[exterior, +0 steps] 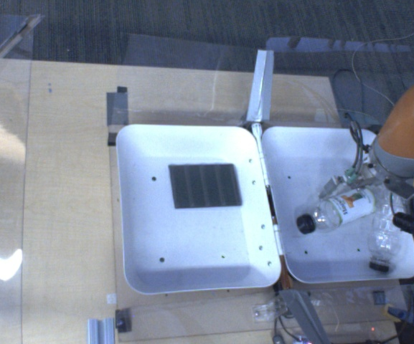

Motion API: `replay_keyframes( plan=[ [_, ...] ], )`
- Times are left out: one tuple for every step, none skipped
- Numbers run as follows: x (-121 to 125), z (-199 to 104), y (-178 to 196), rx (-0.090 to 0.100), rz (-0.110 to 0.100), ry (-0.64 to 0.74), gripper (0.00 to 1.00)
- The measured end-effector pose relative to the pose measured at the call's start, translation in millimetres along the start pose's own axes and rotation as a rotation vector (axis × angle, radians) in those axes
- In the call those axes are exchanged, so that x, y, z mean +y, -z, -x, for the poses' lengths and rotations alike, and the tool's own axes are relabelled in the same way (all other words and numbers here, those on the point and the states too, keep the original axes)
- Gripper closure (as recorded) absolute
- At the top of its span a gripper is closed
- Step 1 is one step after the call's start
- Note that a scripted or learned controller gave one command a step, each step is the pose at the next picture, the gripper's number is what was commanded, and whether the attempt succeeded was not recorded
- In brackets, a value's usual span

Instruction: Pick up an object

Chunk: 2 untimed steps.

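**Two bins, two bottles, arm at the right bin**

Dark grey carpet lies behind a light wooden bench, and clear plastic sheets on the bench reflect the ceiling light.

From the one camera above, two shallow white bins stand side by side, almost touching. On the floor of the left bin lies a dark, ribbed rectangular pad, near the middle, a little toward the far side.

In the right bin lies a clear plastic bottle on its side, with its black cap pointing toward the left bin. It carries a white label with some orange on it; the writing is too small to read. A second clear bottle, also with a dark cap, lies near the right front corner of the same bin, its cap toward the front rim. No label is readable on it.

At the right, the arm shows its orange band and grey wrist over the right bin. The gripper hangs just above the labelled bottle, at its far end. Whether the fingers are open or closed, I cannot tell.
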<state>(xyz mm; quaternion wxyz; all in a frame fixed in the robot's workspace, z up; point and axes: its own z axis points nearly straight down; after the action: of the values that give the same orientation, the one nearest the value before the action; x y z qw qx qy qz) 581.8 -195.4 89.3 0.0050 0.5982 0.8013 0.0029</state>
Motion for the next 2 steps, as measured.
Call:
replay_keyframes(
  plan=[
    [-22,-1,1,0.003,0.003,0.078,0.00],
    [-19,-1,13,-0.001,0.010,0.079,1.00]
  ],
)
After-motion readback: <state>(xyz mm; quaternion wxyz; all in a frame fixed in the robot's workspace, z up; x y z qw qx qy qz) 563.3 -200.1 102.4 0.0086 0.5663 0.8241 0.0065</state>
